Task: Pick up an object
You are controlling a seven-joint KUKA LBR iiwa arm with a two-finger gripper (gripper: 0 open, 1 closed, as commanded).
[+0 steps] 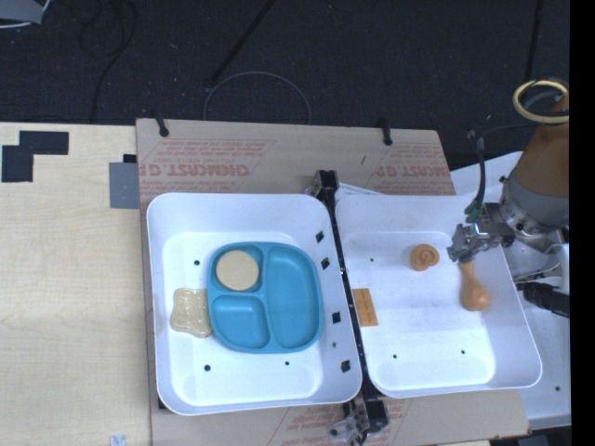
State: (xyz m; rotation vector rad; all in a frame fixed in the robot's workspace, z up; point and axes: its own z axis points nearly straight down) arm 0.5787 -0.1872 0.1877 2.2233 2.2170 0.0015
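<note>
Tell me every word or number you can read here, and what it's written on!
"CHEMCAST GP": red print on the brown cardboard sheet under the two white bins, seen upside down, at its upper left.
A second red print at its upper right: partly covered, likely the same words.
Red print on the cardboard's bottom edge: too small to read.
Small orange tag in the right white bin: too blurred to read.

Bench (65, 295) bears cardboard sheet (279, 161) under two white bins (177, 221).

Left bin (177, 249): blue divided tray (265, 297) holding a tan disc (237, 270); pale item (191, 312) touching tray's left edge. Right of tray: spiral piece (424, 257), orange club-shaped piece (473, 289), gripper (468, 242).
</note>
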